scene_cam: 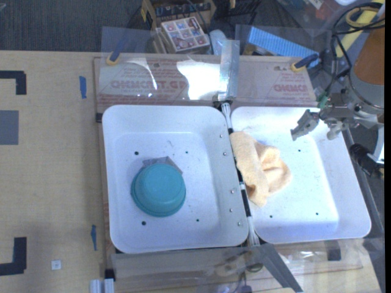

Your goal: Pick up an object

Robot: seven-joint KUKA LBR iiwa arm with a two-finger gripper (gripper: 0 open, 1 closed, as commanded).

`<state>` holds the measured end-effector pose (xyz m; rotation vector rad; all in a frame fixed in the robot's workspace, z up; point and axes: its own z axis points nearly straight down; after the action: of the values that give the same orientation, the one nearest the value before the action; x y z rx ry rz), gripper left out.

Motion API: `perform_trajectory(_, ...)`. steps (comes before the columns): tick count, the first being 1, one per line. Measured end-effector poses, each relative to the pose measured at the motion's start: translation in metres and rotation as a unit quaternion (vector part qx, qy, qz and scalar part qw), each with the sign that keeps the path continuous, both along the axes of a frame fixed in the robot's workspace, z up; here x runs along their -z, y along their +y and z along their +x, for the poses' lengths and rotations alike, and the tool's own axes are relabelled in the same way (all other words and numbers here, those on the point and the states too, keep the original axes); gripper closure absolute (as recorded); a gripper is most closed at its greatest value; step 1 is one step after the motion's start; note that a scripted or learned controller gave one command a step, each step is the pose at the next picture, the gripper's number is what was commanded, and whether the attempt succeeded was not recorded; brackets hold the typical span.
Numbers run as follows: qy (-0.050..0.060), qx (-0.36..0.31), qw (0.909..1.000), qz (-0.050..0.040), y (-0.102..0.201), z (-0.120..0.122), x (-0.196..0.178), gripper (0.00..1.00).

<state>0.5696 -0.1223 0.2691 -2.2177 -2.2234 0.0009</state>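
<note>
Cloth (264, 174) in right bin (342, 218) | claw (317, 128) up-right, apart, open

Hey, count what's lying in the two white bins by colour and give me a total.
Teal: 1, the bowl, upside down in the left bin
Yellow: 1, the cloth, crumpled in the right bin
Total: 2

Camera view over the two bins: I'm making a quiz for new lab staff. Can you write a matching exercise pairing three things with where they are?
Things:
1. teal round plastic bowl
2. crumpled yellow cloth
3. two-finger gripper

Places:
A. above the right bin's far right corner
B. left bin
C. right bin, against its left wall

Pairs: 1-B, 2-C, 3-A
</note>
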Motion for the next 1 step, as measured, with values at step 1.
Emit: perform_trajectory(1, -0.001, -0.06, 0.9982, -0.0002, 0.0031, -0.0023, 0.1551, 0.0)
